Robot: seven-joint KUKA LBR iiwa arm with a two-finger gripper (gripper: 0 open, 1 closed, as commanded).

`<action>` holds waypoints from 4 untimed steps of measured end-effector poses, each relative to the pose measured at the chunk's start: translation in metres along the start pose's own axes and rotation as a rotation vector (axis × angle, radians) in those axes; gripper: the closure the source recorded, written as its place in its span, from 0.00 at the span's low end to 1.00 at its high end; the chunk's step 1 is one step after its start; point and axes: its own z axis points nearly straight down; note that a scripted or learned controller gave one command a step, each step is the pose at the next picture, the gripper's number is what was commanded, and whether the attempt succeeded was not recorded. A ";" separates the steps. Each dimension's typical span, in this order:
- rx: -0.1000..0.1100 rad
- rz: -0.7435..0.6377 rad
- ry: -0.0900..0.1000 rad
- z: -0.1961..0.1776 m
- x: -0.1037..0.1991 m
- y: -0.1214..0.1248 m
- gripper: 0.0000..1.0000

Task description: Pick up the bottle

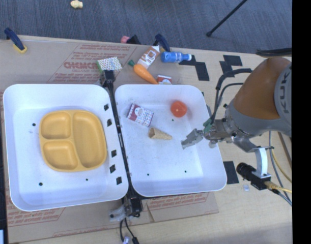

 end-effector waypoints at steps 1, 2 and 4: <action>0.000 0.377 0.000 0.034 0.078 0.044 0.00; 0.004 0.731 0.002 0.127 0.058 0.064 0.00; 0.001 0.615 0.001 0.104 0.045 -0.005 1.00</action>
